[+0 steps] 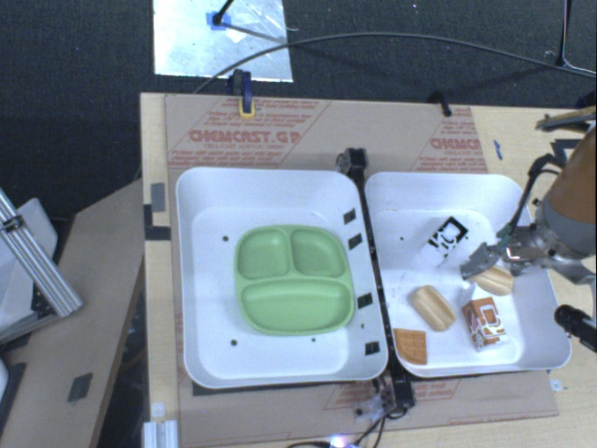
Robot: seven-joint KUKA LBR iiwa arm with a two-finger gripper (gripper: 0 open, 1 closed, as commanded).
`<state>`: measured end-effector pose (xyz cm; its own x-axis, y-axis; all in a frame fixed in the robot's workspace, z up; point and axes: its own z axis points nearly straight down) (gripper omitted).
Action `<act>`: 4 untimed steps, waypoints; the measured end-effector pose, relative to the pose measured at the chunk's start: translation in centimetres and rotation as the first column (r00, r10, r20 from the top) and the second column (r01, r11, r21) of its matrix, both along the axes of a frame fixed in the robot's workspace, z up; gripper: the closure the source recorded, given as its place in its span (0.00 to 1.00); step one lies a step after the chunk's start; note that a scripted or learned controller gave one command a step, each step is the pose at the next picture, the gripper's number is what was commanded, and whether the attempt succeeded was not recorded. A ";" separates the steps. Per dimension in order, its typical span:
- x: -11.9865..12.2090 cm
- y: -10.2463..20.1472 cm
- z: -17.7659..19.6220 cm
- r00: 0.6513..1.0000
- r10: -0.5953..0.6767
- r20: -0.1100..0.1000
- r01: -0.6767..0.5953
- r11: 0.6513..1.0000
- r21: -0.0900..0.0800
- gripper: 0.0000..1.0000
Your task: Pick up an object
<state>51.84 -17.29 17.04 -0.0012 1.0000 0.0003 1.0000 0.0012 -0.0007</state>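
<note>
Faintly, "CHEMCAST GP" on board [244, 138]

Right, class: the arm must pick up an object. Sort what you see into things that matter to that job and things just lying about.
Matters to the job:
- hand, low over the right bin
- tan roll just beside it
- bread loaf
- cracker
- small carton

Lying about:
- green divided plate in the left bin
- black-and-white tag
</note>
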 end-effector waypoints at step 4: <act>0.0 1.1 -3.2 1.000 0.002 0.005 -0.002 1.000 -0.002 1.00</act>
<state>51.84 -16.14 13.83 -0.0037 1.0000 -0.0012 1.0000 0.0037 0.0043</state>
